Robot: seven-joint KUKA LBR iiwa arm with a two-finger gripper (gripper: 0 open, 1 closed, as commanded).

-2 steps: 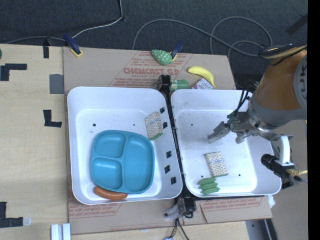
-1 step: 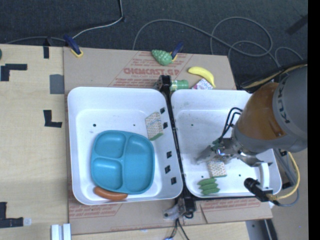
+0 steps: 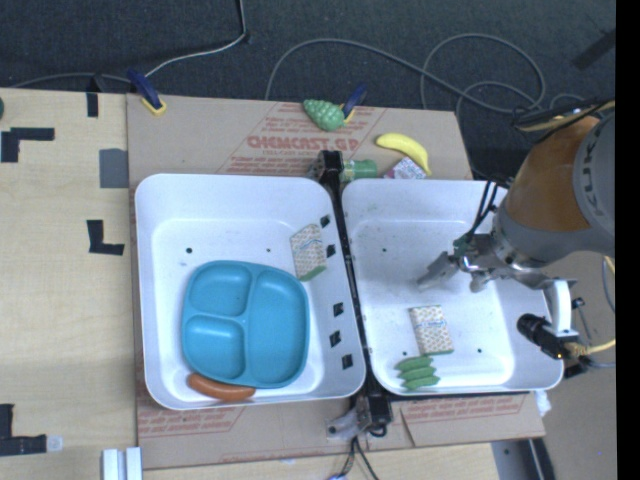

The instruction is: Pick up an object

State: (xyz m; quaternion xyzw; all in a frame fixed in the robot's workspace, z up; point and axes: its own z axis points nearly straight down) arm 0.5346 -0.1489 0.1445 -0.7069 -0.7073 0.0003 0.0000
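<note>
Objects for picking lie in both white bins. In the right bin (image 3: 500,203), toward the lower middle of the frame, a small patterned packet (image 3: 431,329) lies flat on the floor, and just below it a green pea pod (image 3: 418,372) rests near the bin's lower wall. The two are close together, though whether they touch is hard to tell.

The gripper (image 3: 437,271) hangs over the right bin's middle, above and slightly right of the packet and apart from it. Its grey tip points toward the left of the frame; nothing is visible between the fingers, and I cannot tell whether they are spread or closed. Behind it the arm (image 3: 560,193), with its orange band, fills the right side of the frame.

In the left bin (image 3: 160,203) a blue divided plate (image 3: 245,321) takes up the lower middle. An orange carrot-like piece (image 3: 220,388) lies just beside the plate's lower edge, in the bin's lower left part. A second patterned packet (image 3: 309,250) sits at the bin's upper right, near the dividing wall, with a bit of green at its lower edge.

Both bins stand on a cardboard sheet (image 3: 200,133). At the upper middle of the frame, beyond the bins, a yellow banana (image 3: 403,150) and a green toy (image 3: 324,113) rest on the cardboard, well apart from the gripper.
</note>
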